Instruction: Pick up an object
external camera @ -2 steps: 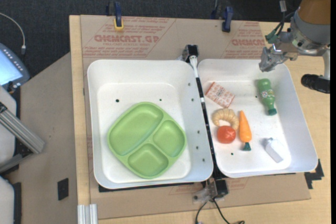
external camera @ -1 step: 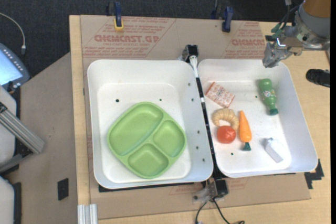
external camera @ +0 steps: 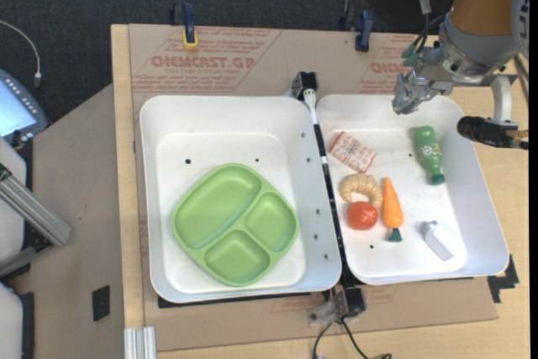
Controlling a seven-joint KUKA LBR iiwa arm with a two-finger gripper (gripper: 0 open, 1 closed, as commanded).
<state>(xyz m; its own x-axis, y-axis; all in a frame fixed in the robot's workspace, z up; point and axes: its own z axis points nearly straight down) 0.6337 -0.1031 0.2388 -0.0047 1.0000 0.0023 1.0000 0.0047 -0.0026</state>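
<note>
Right bin (external camera: 483, 214), near to far: grey block (external camera: 436, 240), tomato (external camera: 362, 216), carrot (external camera: 392, 203), croissant (external camera: 361, 184), wrapper (external camera: 351, 151), green bottle (external camera: 428, 153). Bottle lies just near-right of end effector (external camera: 409, 101), long axis near-far. End effector at far edge, holds nothing; finger spread unreadable.

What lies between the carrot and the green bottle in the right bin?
Bare white bin floor. In the camera view, nothing sits between the carrot and the green bottle in the right bin.

Bright, even overhead light, soft shadows, mild glare on white bins (external camera: 160, 181), sharp focus.
</note>
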